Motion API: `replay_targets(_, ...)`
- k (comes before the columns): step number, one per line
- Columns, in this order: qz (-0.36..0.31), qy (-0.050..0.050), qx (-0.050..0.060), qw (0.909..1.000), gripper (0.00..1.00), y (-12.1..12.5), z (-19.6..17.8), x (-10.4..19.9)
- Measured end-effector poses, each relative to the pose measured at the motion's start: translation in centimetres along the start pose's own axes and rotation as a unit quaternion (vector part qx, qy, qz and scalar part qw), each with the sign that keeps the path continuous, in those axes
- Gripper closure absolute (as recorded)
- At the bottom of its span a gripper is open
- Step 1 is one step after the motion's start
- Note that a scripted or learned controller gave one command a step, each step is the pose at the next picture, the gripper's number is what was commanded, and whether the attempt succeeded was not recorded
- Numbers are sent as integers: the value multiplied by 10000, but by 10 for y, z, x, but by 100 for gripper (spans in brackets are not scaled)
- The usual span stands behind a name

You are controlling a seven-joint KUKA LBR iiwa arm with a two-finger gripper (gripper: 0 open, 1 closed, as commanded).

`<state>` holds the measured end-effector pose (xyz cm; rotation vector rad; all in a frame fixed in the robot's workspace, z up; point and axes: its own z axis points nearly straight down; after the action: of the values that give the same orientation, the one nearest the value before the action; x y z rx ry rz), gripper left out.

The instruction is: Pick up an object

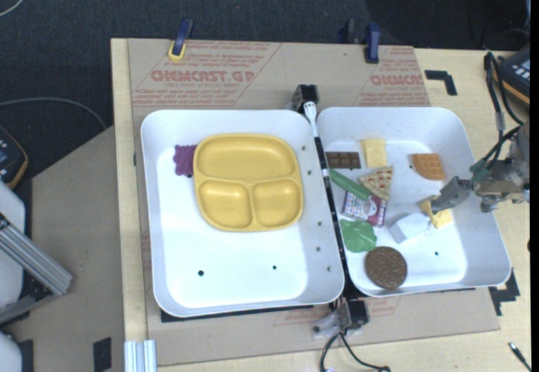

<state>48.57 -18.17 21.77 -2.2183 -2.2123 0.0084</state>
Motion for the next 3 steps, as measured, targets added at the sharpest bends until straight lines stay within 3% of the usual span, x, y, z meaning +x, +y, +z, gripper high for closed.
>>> replay_targets(1, -14, -13, -50, 10000, 0, 2, -5, 0)
replay_targets(3, -7, 6, -12, 10000, 0, -9, 89, -3)
